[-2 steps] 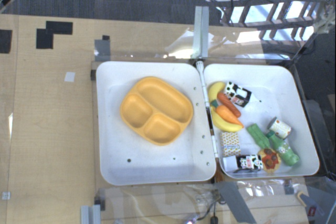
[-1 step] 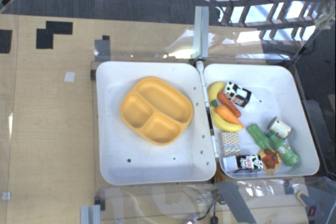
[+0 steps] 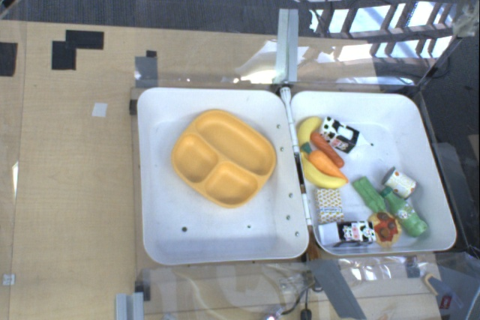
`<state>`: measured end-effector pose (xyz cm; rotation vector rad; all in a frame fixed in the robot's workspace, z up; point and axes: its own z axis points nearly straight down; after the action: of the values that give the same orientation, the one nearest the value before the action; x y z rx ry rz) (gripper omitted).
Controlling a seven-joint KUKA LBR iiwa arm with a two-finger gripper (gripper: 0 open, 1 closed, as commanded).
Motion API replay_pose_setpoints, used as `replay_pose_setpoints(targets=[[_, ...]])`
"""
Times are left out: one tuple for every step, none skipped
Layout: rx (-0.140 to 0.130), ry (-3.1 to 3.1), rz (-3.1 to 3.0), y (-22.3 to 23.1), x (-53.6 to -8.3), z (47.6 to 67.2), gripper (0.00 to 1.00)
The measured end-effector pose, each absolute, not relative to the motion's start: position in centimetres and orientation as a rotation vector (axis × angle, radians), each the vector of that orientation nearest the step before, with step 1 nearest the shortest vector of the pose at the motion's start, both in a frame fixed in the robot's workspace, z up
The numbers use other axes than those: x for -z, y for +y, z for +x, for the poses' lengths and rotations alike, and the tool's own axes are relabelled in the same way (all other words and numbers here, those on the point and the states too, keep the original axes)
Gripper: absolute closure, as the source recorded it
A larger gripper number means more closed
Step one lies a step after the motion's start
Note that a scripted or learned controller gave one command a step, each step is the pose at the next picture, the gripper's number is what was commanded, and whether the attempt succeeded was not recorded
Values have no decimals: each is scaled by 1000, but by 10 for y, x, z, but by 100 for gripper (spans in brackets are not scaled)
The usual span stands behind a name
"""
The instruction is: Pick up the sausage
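Note:
The sausage (image 3: 330,150) is a short reddish-brown link in the right bin (image 3: 420,124), near its upper left. It lies at a slant across a yellow banana (image 3: 309,133), with an orange carrot (image 3: 322,161) pressed against its lower side. A black-and-white cow-print carton (image 3: 341,135) touches its upper right end.
The left bin (image 3: 157,236) holds a yellow divided plate (image 3: 223,157). Lower in the right bin lie a patterned cracker (image 3: 328,200), two green pieces (image 3: 369,193) (image 3: 409,219), a small can (image 3: 400,182), a second cow-print carton (image 3: 354,232) and a red-orange toy food (image 3: 385,227). A metal divider post (image 3: 288,49) stands behind the bins.

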<state>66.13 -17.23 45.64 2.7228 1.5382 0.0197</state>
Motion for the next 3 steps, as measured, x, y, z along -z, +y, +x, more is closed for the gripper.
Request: replay_pose_setpoints(targets=[[-24, 1550, 2710, -170, -468, 663, 100], [-3, 1318, 2849, -195, -435, 624, 100], [-8, 1327, 2841, -194, -447, 625, 100]])
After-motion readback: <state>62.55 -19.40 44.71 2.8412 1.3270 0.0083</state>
